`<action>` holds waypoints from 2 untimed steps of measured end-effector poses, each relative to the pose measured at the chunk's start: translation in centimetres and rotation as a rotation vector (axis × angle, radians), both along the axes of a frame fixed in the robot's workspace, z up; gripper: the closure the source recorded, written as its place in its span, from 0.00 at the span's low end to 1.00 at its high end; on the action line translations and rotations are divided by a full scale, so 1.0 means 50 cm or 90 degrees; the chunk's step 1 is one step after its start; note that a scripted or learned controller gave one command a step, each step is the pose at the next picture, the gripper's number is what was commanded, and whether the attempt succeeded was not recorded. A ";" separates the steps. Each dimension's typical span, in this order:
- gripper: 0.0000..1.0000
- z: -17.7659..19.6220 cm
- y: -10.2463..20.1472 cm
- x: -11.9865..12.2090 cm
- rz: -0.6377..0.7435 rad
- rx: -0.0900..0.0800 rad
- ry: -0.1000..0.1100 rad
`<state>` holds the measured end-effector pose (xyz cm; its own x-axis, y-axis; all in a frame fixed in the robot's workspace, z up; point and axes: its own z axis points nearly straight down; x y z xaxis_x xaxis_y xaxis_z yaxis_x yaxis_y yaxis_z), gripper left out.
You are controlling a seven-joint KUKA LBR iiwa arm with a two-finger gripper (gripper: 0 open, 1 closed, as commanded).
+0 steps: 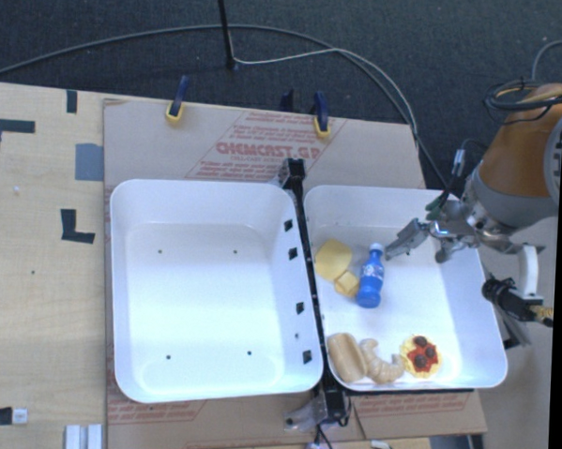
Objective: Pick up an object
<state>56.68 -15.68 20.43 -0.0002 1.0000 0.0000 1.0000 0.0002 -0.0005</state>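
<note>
We're hovering the hand (426, 238), fingers spread and grasping nothing, over the right bin (465, 304); nearest target is the blue bottle (370, 278), just left of the hand toward the worktop's front edge, long axis back-to-front.

Bright even light, soft shadows; slightly blurry

Clamps: a yellow clamp (177, 107) and a blue-and-yellow clamp (320, 119) grip the cardboard sheet (257, 150) at twelve o'clock.
Cable: a grey cable (272, 40) loops over dark carpet (104, 22).
</note>
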 end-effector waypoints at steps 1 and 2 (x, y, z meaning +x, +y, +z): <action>0.00 -0.212 0.100 0.050 0.002 0.001 0.006; 0.00 -0.201 0.095 0.055 0.000 0.000 0.000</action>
